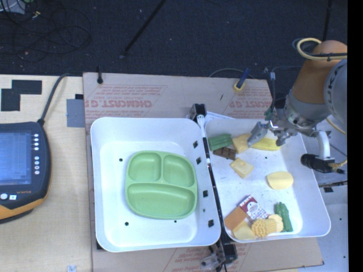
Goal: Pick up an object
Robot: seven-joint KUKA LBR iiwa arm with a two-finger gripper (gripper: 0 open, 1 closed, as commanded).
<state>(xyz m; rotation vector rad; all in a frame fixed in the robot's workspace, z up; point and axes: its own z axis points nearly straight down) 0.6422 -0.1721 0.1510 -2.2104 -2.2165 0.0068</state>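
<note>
The tool [271, 131], fingers spread, sits low at the far end of the right bin [317, 208] beside a yellow banana [265, 145], nothing lifted yet.

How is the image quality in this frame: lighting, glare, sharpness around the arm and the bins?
Camera view: lighting is even, with soft shadows only; the white bins look bright but not blown out; the green plate is sharp, without glare; the end effector over the right bin looks slightly soft; the floor beyond the bench is dark with little detail; the pendant screen looks washed out.
</note>
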